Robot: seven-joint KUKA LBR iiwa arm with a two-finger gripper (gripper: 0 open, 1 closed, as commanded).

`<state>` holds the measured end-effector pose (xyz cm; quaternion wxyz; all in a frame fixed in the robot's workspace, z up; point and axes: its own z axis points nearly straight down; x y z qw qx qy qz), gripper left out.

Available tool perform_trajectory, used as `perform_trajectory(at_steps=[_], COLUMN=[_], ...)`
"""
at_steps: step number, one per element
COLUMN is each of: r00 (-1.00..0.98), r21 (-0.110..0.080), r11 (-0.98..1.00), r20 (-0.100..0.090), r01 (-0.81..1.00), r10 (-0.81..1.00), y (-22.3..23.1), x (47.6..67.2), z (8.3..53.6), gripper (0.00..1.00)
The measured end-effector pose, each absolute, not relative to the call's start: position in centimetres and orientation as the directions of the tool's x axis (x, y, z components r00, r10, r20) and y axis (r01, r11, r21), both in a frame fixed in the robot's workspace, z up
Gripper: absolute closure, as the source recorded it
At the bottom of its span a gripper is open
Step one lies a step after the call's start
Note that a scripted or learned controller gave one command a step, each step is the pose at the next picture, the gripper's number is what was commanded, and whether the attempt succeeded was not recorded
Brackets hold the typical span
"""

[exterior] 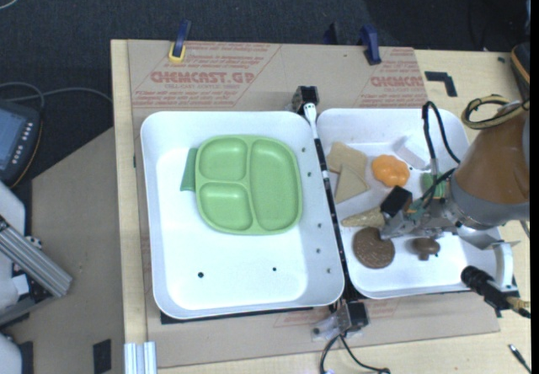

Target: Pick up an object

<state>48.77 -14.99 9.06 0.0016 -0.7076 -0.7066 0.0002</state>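
low end effector (410, 227) grip unclear, beside round brown cookie (373, 248); orange ball (389, 168) behind.

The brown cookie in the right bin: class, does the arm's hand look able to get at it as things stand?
Probably yes. The brown cookie lies flat with nothing on top of it, and the hand hovers just beside it, with no object between them. The nearby tan wedge sits clear of the cookie.

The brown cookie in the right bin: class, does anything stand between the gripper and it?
Nothing visible does. The gripper hangs low in the right bin, just above and right of the brown cookie. The orange ball and tan wedge lie farther back, off that path.
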Motion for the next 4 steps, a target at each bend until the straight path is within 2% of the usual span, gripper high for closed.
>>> perform_trajectory(at_steps=[1, 2, 3, 4], r00=[0.001, -0.002, -0.001, -0.001], r21=[0.005, 0.007, 0.008, 0.003], r11=[-0.001, 0.002, 0.001, 0.001], r20=[0.000, -0.002, -0.003, -0.001], r01=[1.000, 1.000, 1.000, 1.000], r10=[1.000, 1.000, 1.000, 1.000], y=[-15.0, -14.4, -15.2, -15.2], x=[48.9, 48.7, 49.2, 49.3], z=[10.4, 16.4, 22.4, 22.5], gripper=[1.00, 1.00, 1.00, 1.00])
